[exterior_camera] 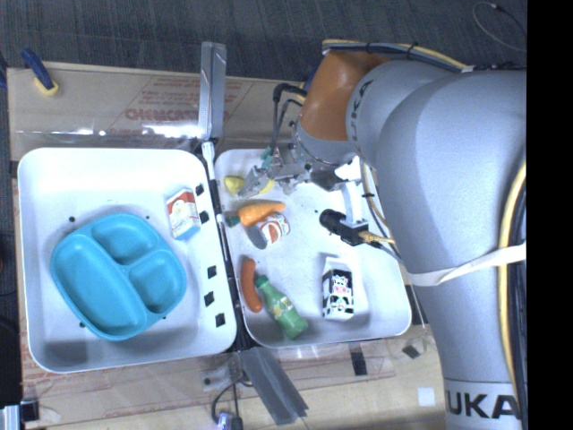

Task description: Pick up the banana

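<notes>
I see the gripper (269, 170) low over the right bin's (394, 316) far left corner, and the banana (235, 184) lies just to its left against the wall (mostly hidden, so I cannot tell its long axis). Whether the gripper is open I cannot tell.

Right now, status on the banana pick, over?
Pincer low in right bin, at the banana's edge. Banana in that bin's far left corner, no grip visible. Carrot lies just beside it.
</notes>
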{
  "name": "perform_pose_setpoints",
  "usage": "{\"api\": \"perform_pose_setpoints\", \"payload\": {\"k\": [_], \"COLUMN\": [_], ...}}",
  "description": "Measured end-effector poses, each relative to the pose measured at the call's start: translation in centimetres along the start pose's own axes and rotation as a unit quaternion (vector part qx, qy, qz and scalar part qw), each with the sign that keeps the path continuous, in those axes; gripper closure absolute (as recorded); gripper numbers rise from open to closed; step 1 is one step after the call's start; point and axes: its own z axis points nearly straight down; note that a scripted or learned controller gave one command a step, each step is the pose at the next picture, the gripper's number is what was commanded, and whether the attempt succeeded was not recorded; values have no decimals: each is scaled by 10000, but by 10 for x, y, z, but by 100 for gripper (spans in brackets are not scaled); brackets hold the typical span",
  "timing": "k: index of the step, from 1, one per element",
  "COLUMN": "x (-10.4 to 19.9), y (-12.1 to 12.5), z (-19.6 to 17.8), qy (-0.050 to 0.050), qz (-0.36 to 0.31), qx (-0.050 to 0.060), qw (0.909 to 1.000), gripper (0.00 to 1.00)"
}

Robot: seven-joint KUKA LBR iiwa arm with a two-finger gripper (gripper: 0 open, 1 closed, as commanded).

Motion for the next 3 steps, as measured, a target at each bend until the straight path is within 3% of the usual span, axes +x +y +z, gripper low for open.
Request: {"api": "perform_pose_setpoints", "payload": {"k": [1, 2, 3], "x": [-48, -15, -21], "y": [-7, -3, -3], "z": [-15, -5, -13], "qy": [-3, 9, -2], "qz": [316, -103, -13], "qx": [-14, -4, -17], "qw": [9995, 9999, 10000], "gripper": [0, 0, 0]}}
